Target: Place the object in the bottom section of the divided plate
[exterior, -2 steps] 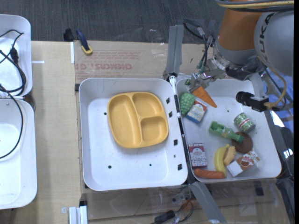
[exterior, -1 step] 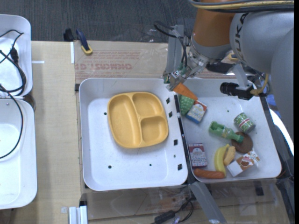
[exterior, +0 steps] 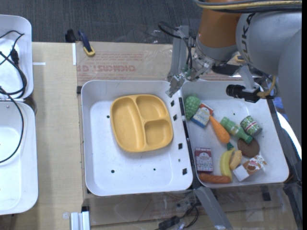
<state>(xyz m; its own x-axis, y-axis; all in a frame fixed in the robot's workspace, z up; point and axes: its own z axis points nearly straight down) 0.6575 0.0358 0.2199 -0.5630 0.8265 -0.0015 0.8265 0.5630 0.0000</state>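
The grey arm (exterior: 268,37) with its orange band looms closest, reaching in from the right. At its end the claw (exterior: 174,86) hangs over the far rim where the two bins meet. It is too small and dark against the rim to say whether it is released or clenched, or whether it carries anything.

Just below and to its right, inside the right bin (exterior: 280,176), lie the candidates for the task's object. A green knobbly toy (exterior: 193,104) is nearest the claw, with a small carton (exterior: 202,115) touching it. Further out are a carrot (exterior: 220,131), a green bottle (exterior: 235,128), a can (exterior: 251,125), a brown disc (exterior: 248,147), a banana (exterior: 225,163), a red box (exterior: 204,159) and a sausage (exterior: 216,179). Which one is meant I cannot tell.

To the claw's lower left, the yellow plate (exterior: 125,123) sits in the left bin (exterior: 88,128), with its small lower section (exterior: 157,132) toward the dividing rim.

The task looks to be at its start, at the picking step, since every toy lies in the right bin. The next move probably calls for coming down squarely on one toy in the crowded bin. It must then be carried over the rim and let go within the small lower section.
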